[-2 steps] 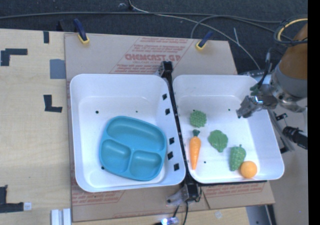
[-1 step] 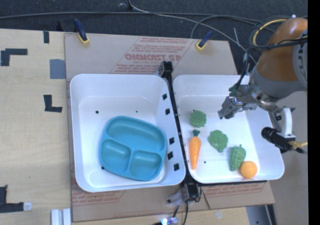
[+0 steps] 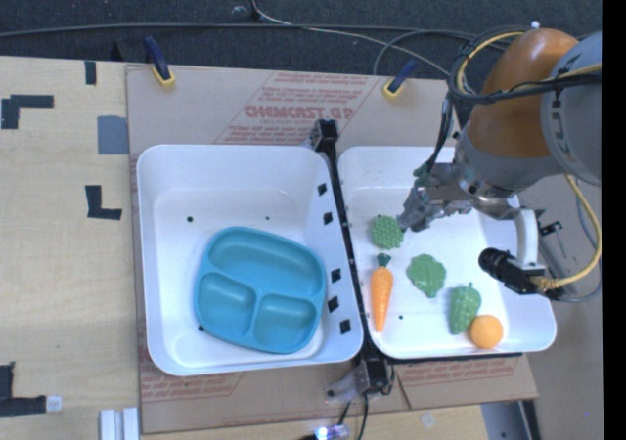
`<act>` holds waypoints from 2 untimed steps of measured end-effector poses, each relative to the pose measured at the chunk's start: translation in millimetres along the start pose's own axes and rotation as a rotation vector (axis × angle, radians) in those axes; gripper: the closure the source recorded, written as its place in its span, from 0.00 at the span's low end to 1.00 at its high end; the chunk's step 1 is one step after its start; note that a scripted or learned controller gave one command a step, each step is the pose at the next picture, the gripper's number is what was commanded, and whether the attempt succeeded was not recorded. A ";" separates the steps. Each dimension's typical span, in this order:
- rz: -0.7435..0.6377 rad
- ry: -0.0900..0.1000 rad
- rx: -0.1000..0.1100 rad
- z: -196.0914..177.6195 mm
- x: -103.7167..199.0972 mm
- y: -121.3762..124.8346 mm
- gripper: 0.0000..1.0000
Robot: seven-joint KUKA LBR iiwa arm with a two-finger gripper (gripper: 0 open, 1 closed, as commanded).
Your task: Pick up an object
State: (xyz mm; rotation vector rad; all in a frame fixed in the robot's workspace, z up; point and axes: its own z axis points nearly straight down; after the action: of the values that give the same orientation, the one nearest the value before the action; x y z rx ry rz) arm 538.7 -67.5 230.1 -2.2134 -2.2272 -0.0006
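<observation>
We look down on 2 shallow white bins set side by side on a cardboard sheet (image 3: 293, 106). The left bin (image 3: 166, 184) holds a blue plastic tray with 3 compartments (image 3: 259, 289). In the right bin (image 3: 528, 335), the grey arm with its orange band (image 3: 523, 86) reaches in from the right, its 2-finger gripper (image 3: 416, 216) low over the bin's upper middle, just beside a round green bumpy toy vegetable (image 3: 386, 231) at the tips. We cannot tell whether the claw is spread or clenched.

An orange toy carrot with a green top (image 3: 380, 293) lies near the bin's left wall, its long axis running up and down our view, green end toward the gripper. A green leafy toy (image 3: 426, 274) sits mid-bin. A green bumpy toy (image 3: 464, 308) touches an orange ball (image 3: 486, 330) by the lower right corner. Bare white floor lies open along the bin's far edge.
</observation>
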 end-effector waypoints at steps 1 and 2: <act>-0.001 0.000 0.001 5.4 57.9 10.4 1.00; -0.001 0.000 0.001 -3.4 111.6 11.7 1.00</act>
State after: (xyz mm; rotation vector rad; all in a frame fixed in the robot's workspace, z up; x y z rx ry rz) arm 549.7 44.2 233.6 -2.2118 -2.2282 0.0004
